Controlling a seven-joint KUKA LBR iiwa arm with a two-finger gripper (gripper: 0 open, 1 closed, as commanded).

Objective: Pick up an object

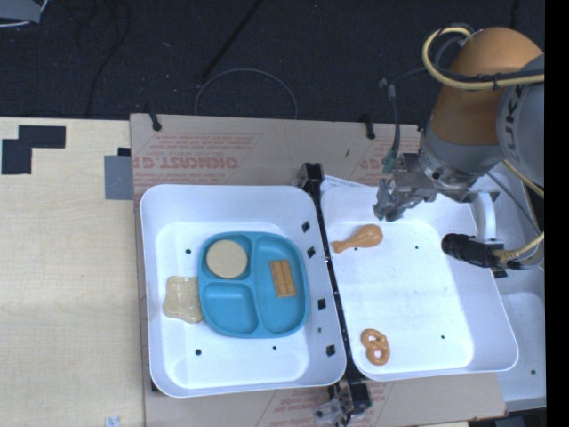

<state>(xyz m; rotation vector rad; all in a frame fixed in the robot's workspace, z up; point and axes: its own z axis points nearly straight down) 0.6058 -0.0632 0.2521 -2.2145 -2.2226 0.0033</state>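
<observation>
Camera view: we find the gripper (388,205) over the far edge of the right bin (484,327), near its far left corner. We cannot tell how its jaws stand; nothing shows between them. Just beside it, toward us and slightly left, a tan drumstick (360,237) lies on the bin floor, apart from the gripper. A pretzel (375,346) lies near the same bin's near wall, well apart from the drumstick. In the left bin (169,363) we note a blue divided tray (240,314) bearing a round cracker (226,258) and an orange bar (283,278) in separate compartments. A pale slice (182,299) touches the tray's left side.
</observation>
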